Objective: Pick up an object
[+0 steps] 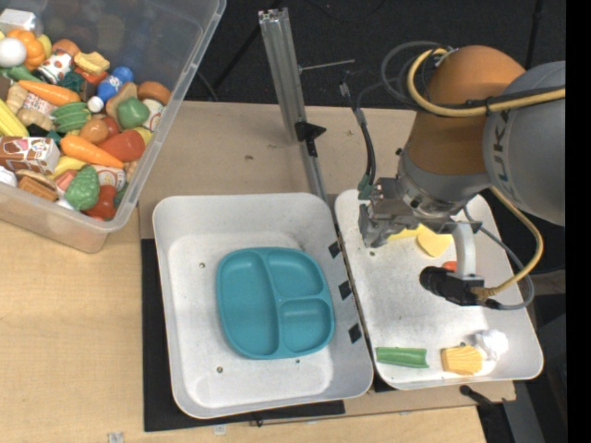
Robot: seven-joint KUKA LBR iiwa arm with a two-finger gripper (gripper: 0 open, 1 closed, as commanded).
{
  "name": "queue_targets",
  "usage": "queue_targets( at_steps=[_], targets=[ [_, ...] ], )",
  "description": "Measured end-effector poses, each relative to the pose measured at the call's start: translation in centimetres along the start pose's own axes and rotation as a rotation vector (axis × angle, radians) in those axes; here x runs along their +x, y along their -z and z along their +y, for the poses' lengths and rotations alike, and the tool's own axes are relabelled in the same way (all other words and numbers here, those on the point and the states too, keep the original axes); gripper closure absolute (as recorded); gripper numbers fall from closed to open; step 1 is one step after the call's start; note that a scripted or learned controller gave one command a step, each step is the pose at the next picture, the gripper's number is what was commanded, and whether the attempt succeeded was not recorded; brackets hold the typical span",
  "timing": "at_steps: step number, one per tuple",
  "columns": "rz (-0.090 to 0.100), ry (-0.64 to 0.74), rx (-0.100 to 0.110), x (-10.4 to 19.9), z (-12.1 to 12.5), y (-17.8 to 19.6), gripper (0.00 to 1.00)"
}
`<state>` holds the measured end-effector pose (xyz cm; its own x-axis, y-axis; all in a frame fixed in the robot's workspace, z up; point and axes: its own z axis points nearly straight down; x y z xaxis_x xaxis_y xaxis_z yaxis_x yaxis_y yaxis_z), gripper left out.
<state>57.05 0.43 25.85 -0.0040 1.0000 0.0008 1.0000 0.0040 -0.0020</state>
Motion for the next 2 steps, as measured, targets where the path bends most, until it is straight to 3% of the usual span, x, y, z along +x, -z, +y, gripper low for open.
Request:
queue_targets(
  at_steps=[2],
  targets=[
    [0.000, 0.000, 0.001, 9.4, 2.3, -2.9, 1.00]
  ],
)
